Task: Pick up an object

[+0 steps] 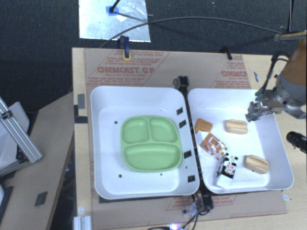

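The dark metal hand (253, 112), whose spread I cannot tell, is hovering; it should descend squarely over the tan bread-roll toy (236, 126) just beside it.

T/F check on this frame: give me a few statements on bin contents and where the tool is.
1. The green tray lies in the left bin. True.
2. The tray has two compartments. False: three, two small above one long.
3. Two tan bread rolls lie in the right bin. True.
4. The tool is over the left bin. False: it is at the right bin's far right side, near the upper roll.
5. The cow-patterned carton sits on the tray. False: it lies in the right bin near the front wall.
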Motion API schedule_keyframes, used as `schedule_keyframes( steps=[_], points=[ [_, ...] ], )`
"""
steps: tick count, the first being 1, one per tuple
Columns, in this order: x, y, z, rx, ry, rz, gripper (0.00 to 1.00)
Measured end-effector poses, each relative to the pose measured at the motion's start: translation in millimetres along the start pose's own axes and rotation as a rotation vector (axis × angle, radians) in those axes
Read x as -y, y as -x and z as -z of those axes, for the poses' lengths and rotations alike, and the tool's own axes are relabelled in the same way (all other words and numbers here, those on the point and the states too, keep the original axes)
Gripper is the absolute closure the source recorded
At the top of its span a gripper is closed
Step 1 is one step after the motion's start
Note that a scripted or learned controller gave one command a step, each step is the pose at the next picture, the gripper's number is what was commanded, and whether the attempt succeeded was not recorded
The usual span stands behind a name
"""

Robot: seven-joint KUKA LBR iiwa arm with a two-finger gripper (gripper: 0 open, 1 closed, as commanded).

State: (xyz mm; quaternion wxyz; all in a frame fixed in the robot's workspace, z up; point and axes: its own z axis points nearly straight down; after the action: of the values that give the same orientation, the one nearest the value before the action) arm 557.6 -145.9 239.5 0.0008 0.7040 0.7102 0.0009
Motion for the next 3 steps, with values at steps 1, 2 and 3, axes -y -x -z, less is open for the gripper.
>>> schedule_keyframes(
  steps=[1,2,3],
  points=[
    [-9,-59,6,-0.001,0.001,0.002,1.00],
    [-15,-121,3,-0.001,0.000,0.001,1.00],
    [-17,-172,2,-0.002,0.000,0.001,1.00]
  ],
)
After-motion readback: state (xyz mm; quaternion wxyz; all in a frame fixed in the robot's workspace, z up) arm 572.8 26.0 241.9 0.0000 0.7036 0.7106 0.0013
